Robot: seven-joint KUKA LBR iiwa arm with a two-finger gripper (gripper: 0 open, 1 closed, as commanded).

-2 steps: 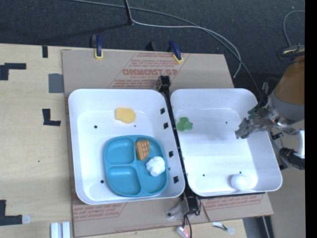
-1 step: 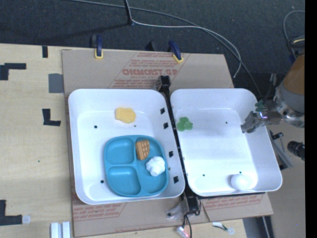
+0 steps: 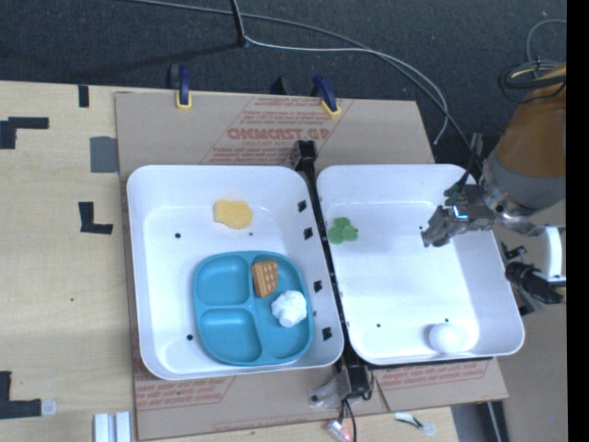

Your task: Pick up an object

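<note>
A: We're seeing a green object (image 3: 343, 230) lying in the right bin (image 3: 479, 274), near the divider.
B: We're finding its shape too small to make out. The pincer (image 3: 440, 231) is hovering well to its right, by the bin's far wall.
A: Is it gripping anything?
B: We cannot tell its state; it's blurring together.
A: A white ball (image 3: 449, 337) is sitting near the front rim.
</note>
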